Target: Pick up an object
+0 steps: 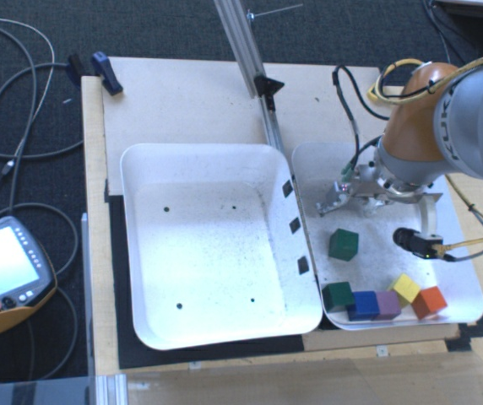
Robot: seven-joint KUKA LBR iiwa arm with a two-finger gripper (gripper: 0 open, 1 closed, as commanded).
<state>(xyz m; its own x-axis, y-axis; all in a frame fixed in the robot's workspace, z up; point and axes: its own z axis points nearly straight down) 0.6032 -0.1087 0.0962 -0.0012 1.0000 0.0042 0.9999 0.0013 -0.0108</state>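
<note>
Two shallow white bins on the bench, and we sweep from the left. Off the bench on the dark carpet sits a teach pendant, grey screen, orange rim, cables looping away behind it. Then the left bin: smooth moulded plastic, rounded corners, floor speckled with fine dark marks. A slanted aluminium rail runs down toward the gap between the bins.

Now the right bin, where the action is. A dark green cube sits alone mid-bin, slightly turned. Along the near rim, a tight row: another green cube, a blue cube, a purple cube, a yellow cube and an orange cube, all matte, hard-edged blocks, several touching.

The gripper hangs over the far part of that bin, just beyond the lone green cube and apart from it, with nothing between its fingers; whether they are spread or closed I cannot tell under the metal clutter.

Risks, as I read it: hard, smooth faces could slip out of a pinch that lands off-centre or on a corner, and that turned cube invites exactly that. Go for the crowded row instead and a finger may land on a neighbour, or the block gets shoved against the rim. The cable trailing near the wrist could also snag or nudge blocks.
</note>
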